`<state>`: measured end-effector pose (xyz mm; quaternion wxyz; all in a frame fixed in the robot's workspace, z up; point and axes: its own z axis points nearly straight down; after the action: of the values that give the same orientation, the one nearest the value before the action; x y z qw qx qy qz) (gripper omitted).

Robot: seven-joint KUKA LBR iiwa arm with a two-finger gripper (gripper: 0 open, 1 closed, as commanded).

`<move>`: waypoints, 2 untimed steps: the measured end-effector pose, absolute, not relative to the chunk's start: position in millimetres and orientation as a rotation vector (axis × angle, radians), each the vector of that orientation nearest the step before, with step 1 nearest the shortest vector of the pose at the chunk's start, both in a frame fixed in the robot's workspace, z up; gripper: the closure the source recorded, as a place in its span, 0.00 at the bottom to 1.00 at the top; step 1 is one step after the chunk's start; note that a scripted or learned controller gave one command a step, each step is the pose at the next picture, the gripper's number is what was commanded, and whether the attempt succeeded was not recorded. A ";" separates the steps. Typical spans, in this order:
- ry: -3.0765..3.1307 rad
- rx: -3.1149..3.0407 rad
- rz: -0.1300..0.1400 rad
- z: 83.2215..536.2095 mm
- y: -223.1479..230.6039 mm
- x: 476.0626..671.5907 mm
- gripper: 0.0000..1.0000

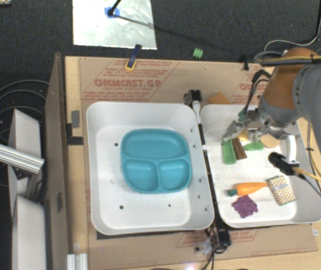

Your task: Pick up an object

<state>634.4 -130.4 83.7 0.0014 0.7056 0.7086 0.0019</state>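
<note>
gripper low in the right bin, fingers seemingly spread above the green stick

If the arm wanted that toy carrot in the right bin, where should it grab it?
Probably across the carrot's thick orange middle, coming straight down from above. It lies flat, roughly left to right, green end leftward, so fingers closing across its narrow width should fit. The purple grapes lie close below.

Grey arm with orange band cut off by right edge. Small light-green object in right white bin partly hidden beneath gripper; identity unclear.
</note>
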 end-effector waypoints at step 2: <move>2.222 2.213 0.005 95.4 -129.7 618.1 0.00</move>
<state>618.1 -129.7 95.4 0.0029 0.7057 0.7085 0.0017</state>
